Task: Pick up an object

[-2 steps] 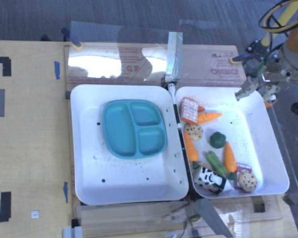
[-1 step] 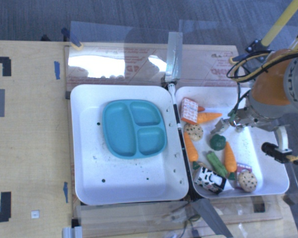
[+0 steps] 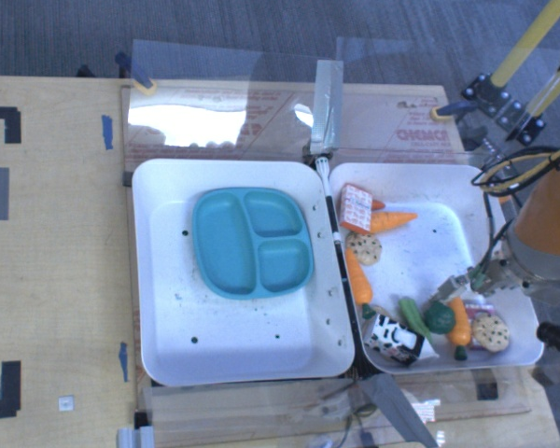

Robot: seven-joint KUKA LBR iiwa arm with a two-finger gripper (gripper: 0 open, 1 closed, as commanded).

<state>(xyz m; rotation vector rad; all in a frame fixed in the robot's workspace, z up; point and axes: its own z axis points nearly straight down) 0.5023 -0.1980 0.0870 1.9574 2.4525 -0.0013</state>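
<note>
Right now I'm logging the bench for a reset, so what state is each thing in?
Teal three-compartment plastic plate: flat in the left white bin, nothing on it.
Orange toy carrot: lying in the right white bin.
Red-and-white packet: lying beside the carrot.
Speckled round cookie: flat, apart from the claw.
Black-and-white toy cow: at the near rim.
Claw: low over the green toy.

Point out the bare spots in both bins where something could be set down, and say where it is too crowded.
Left bin: bare floor rings the teal divided plate, widest along the near edge. Right bin: the middle is bare, between the carrot and the gripper. Crowded: the near right corner, with the green toy and cookie, and the strip by the divider.
</note>
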